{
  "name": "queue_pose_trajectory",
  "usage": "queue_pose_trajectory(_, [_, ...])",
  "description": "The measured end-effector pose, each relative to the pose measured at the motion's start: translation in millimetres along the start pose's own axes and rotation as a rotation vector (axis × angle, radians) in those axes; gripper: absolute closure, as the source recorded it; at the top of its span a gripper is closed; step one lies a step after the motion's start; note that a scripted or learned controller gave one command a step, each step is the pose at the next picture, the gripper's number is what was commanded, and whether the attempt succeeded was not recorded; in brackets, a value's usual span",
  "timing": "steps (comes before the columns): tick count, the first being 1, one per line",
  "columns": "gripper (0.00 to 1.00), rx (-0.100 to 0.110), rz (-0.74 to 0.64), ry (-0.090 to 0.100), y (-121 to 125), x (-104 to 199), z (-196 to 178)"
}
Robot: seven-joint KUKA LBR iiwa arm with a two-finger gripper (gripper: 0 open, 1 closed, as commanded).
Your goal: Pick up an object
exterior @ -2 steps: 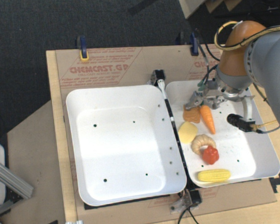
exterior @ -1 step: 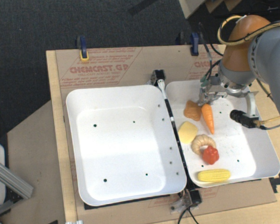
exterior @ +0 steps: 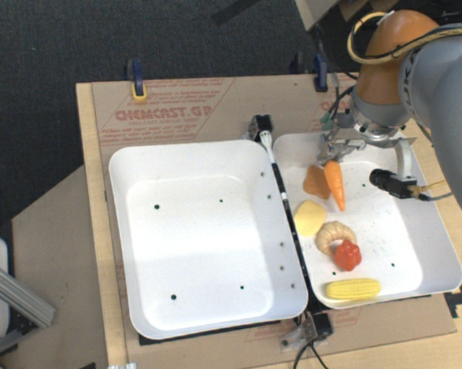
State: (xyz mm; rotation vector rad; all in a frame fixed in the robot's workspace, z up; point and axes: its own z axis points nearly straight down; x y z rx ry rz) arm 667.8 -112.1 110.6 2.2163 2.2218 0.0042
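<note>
My gripper is over the far part of the right bin, with the grey arm and its orange band reaching in from the upper right. An orange carrot hangs thick end up, with my fingers shut on that top end and its tip pointing toward the bin's middle. Just left of the carrot lies an orange-brown piece.
Further toward the front of the right bin lie a pale yellow lump, a beige curled item, a red item and a yellow corn cob. The left bin sits beside it across a black divider.
</note>
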Motion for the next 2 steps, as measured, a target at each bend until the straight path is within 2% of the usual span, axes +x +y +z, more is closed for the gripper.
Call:
queue_pose_trajectory(1, [1.0,0.001,0.0,0.0,-0.4,22.0,-13.7])
queue_pose_trajectory(2, [1.0,-0.005,-0.005,0.001,1.3,83.7,-79.5])
